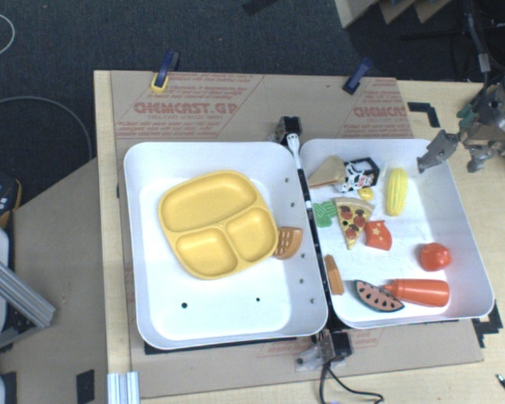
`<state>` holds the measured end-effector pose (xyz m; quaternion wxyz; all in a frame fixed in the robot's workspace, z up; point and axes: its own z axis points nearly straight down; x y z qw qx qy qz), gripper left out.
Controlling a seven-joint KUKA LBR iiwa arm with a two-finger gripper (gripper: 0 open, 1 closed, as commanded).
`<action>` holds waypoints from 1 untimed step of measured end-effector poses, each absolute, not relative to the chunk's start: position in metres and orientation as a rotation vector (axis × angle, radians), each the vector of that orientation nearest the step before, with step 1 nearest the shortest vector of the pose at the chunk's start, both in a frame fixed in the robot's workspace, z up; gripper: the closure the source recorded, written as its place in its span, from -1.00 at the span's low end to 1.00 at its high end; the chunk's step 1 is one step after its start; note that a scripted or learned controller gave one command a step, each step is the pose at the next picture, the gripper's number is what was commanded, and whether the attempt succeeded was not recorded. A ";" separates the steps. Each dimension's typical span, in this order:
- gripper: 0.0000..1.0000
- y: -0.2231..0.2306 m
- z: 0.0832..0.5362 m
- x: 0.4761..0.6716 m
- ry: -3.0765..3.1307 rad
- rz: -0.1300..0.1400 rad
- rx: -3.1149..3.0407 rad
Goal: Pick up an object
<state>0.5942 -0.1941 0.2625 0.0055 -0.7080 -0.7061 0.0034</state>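
Nearest the camera in the right bin point(475, 251) there's a watermelon slice point(377, 296) touching a long orange carrot point(419, 291), with a little orange piece point(333, 274) wedged by the divider. A step back: a tomato point(434, 256), a red wedge point(378, 236) right beside a pizza slice point(350, 219), and a green chunk point(323, 214). Further still, a corn cob point(396, 191), a black-and-white toy point(360, 175) and a tan wedge point(326, 174).

The left bin point(151, 301) has the yellow divided plate point(217, 224) with a brown croissant-looking bit point(287, 241) touching its edge.

The tool point(454, 148) sits at the far right corner of the right bin, up over the rim, nothing between its fingers. One finger sticks out toward the bin, but open or closed? Can't tell from this angle.

So any of those toys is still a candidate, none grabbed yet. What I'd worry about: the stuff is bunched, so going for the pizza or watermelon probably nudges a neighbour or pinches two at once. The tomato is round and could just squirt out. And it's close enough to the rim that a straight drop might clip the wall.
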 end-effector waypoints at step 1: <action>-1.00 -0.194 0.269 0.596 -2.221 0.000 -2.221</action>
